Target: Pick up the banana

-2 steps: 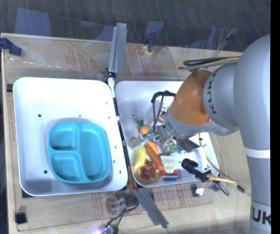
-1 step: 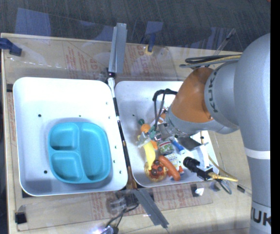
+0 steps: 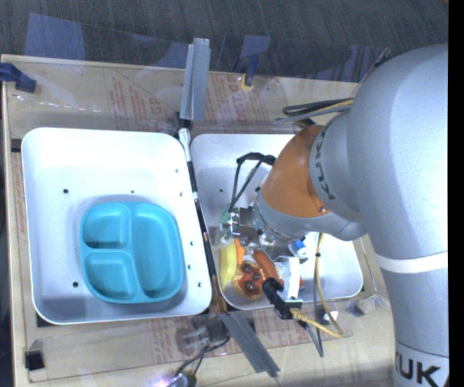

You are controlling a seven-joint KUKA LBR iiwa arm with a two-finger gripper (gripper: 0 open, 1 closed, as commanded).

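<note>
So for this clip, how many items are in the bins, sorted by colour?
Blue: 1, the divided tray in the left bin.
Yellow: 1, the banana in the right bin.
Orange-red: 1, an item beside the banana, kind unclear.
Total: 3 visible; the arm covers much of the right bin.

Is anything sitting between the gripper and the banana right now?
Nothing visible does. The gripper is low in the right bin, right beside the banana, with an orange toy close against the banana's right side.
</note>
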